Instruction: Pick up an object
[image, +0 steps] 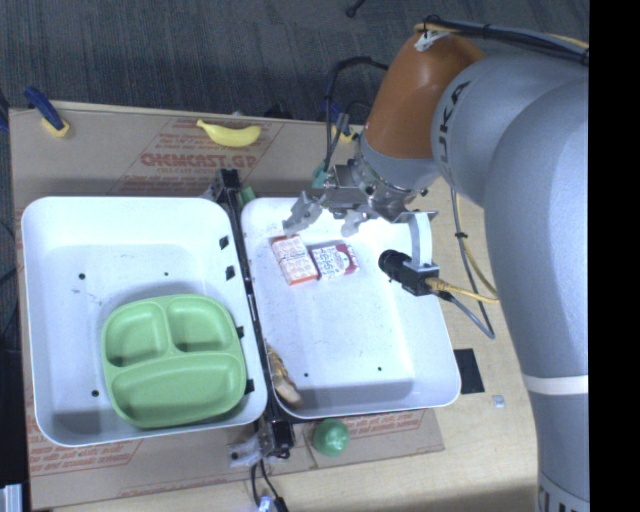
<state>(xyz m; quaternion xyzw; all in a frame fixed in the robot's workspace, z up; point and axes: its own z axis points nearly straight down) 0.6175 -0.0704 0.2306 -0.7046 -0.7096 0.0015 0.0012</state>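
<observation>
Nearest, by the desk's front edge, a green ball (331, 436) lies outside the bins. In the left bin (60, 225) a green divided plate (175, 358) fills the front half. In the right bin (420, 370), toward its back wall, two small red-and-white cartons (314, 261) lie touching side by side. Just behind them hangs the gripper (328, 214), its fingers spread apart and holding nothing. A yellow banana (229, 131) rests at the desk's back edge. The risk, I judge: the fingers may straddle both cartons, or nudge one away.
</observation>
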